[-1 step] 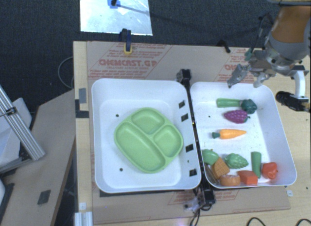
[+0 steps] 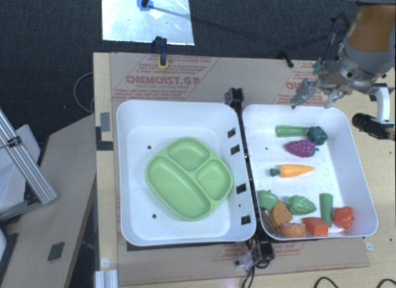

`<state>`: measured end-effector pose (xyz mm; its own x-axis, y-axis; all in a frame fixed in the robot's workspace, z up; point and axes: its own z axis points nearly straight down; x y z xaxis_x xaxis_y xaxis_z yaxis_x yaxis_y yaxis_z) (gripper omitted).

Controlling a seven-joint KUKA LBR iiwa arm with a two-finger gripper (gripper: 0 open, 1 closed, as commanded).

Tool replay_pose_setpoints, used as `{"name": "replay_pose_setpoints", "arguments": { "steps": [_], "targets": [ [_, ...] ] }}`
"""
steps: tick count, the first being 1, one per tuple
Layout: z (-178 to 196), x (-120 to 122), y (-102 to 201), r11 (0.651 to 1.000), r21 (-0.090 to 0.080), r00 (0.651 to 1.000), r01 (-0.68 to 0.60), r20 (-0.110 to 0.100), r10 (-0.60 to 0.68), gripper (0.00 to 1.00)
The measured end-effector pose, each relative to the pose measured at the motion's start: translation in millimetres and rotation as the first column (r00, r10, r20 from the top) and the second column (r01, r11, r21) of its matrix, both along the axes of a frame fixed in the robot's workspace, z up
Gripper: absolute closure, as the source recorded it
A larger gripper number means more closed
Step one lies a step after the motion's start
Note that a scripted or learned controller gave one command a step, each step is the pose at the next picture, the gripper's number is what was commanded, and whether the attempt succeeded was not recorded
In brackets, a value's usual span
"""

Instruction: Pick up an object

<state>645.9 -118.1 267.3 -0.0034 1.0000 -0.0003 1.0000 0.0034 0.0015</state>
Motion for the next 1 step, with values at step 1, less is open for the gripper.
{"name": "replay_pose_setpoints", "arguments": {
  "steps": [1],
  "targets": [
    [-47.8,1.2,9.7,1.0,0.001,1.0,-0.003,-0.003,0.003,0.0]
  ]
}}
